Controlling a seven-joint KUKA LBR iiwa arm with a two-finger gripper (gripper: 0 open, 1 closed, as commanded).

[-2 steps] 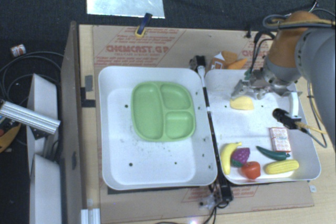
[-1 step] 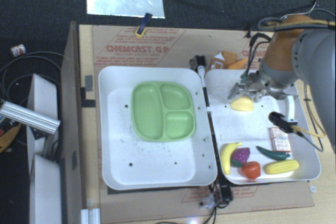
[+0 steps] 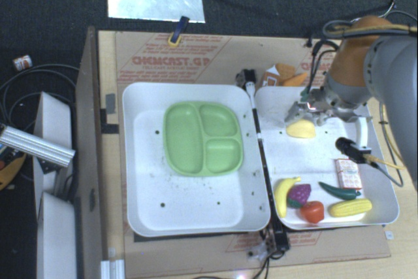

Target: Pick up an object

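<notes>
Lemon (image 3: 301, 129): in the right bin (image 3: 385, 202), upper part, not yet lifted.
The gripper (image 3: 311, 109) hangs directly above it, apparently touching; finger state cannot be determined. Approach appears complete. Grasp and lift remain. Other toy foods lie near the front wall.

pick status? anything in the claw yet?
Done: the arm has reached into the right bin, and the claw sits low over the pale yellow lemon-like piece at the bin's far side. In hand: nothing visibly lifted; the piece rests on the bin floor. Whether the claw has closed on it cannot be told. Left: confirm the grasp and lift.
</notes>
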